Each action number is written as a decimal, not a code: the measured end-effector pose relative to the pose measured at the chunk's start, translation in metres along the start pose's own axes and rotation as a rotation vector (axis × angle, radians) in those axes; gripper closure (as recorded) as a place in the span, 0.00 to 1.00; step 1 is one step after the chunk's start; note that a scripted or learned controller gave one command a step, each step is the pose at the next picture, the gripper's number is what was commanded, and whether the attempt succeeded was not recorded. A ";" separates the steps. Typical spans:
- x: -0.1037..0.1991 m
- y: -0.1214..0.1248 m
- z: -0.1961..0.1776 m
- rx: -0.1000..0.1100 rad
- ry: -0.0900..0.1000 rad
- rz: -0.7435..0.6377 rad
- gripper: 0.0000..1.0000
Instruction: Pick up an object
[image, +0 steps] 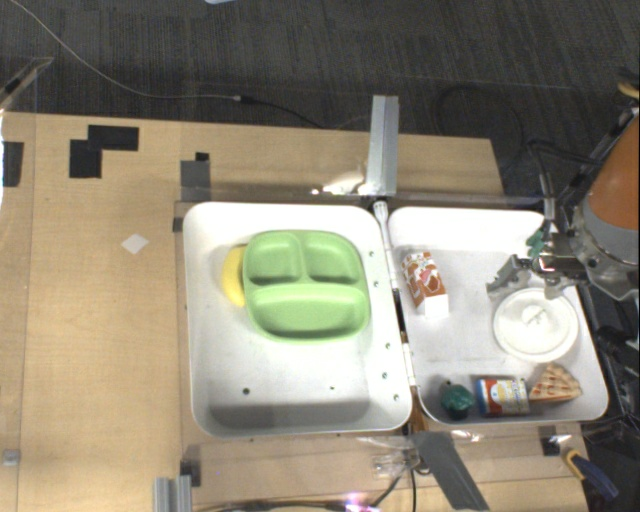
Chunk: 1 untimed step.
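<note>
My left bin (215, 390) carries the green divided plate (303, 283), a yellow piece (232, 277) tucked under its left edge. My right bin (470, 240) has the white lid (536, 324), small carton (423, 280), can (500, 395), waffle wedge (556, 383), dark green lump (457, 400). The claw (530, 272) hangs just above the lid, fingers apart, gripping nothing.

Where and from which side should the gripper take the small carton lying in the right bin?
Judging by its pose, grip the carton across its narrow width, coming straight down. It lies flat and apart from other items, long axis running up-down in the view, near the right bin's left wall.
</note>
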<state>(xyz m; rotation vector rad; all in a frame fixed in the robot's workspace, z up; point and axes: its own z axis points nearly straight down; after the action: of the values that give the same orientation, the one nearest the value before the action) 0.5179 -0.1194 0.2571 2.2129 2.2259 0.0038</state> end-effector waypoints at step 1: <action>0.026 0.093 0.135 -0.020 -0.002 -0.138 0.00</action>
<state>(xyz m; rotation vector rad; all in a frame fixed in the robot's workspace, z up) 0.6107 -0.0931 0.1224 2.0441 2.3607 0.0230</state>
